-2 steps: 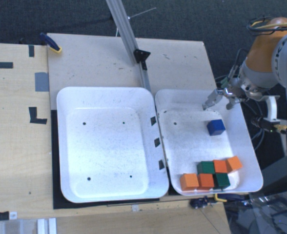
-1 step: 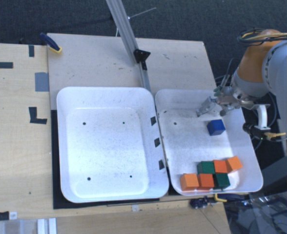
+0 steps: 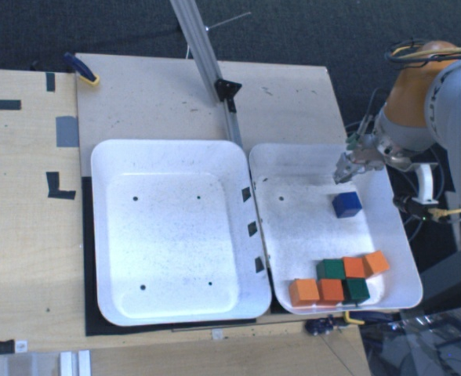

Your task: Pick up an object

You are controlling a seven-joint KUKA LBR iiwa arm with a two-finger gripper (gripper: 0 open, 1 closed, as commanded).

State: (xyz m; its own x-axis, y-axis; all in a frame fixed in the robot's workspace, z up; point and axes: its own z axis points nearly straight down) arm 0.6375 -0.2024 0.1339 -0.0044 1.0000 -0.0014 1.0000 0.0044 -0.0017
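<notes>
Small blue cube (image 3: 346, 204), slightly tilted

a slanted metal rail (image 3: 203, 41) runs down from the top edge and ends at a black clamp (image 3: 227, 89) on the pale bench (image 3: 136, 100), just above the gap between the two bins. a blue and yellow tool (image 3: 82, 68) lies near the bench's upper left corner. to the left, a wooden board (image 3: 27, 233) carries strips of dark tape (image 3: 56, 186) and a grey patch (image 3: 67, 131).
</notes>
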